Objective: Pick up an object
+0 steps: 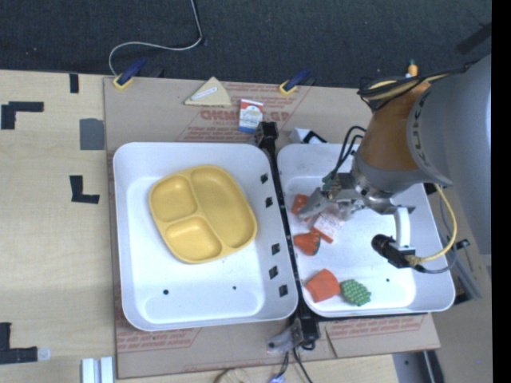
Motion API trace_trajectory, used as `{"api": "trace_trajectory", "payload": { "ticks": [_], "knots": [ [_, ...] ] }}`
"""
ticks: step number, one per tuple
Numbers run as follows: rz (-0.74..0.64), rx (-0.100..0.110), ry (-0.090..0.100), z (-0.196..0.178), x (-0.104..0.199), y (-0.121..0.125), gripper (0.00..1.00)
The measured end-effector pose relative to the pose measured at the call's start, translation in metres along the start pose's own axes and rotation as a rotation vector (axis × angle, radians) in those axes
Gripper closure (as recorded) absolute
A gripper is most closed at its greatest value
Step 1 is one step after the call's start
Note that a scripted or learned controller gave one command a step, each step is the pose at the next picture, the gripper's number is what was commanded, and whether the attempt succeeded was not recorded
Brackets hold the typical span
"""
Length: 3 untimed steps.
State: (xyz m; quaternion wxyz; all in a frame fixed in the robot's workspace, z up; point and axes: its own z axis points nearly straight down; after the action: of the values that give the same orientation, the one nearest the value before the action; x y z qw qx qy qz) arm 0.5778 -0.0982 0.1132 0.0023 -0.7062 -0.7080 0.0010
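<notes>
Several small things lay loose in the right bin [423, 294], which was where a pick had to come from: an orange piece [300, 204] near the divider, a second orange piece with a green end [307, 243] just below it, a larger orange-red block [322, 285] toward the near wall, and a green knobbly item [356, 293] just beside that block. The hand [329, 202] hung low over the upper pair, close beside the first orange piece, apparently because that cluster was its target; whether it was released or clenched could not be told, and nothing could be seen held in it. Something pale and pinkish [326, 228] lay just under it, too blurred to name. The arm [399, 146] reached in from the right, its orange band above the wrist. The left bin [132, 238] carried a yellow divided plate [203, 212], well apart from the work. Behind the bins on the bench [40, 238] stood a small red-and-white carton [251, 116].
</notes>
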Motion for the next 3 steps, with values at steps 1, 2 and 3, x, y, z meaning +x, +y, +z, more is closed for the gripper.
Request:
{"api": "trace_trajectory", "payload": {
  "ticks": [1, 2, 3],
  "knots": [
    [0.000, -0.009, -0.003, 0.027, -0.002, 0.060, 0.00],
    [0.001, -0.009, -0.004, 0.027, -0.003, 0.044, 0.00],
    [0.001, -0.008, -0.005, 0.027, 0.003, 0.044, 0.00]
  ]
}}
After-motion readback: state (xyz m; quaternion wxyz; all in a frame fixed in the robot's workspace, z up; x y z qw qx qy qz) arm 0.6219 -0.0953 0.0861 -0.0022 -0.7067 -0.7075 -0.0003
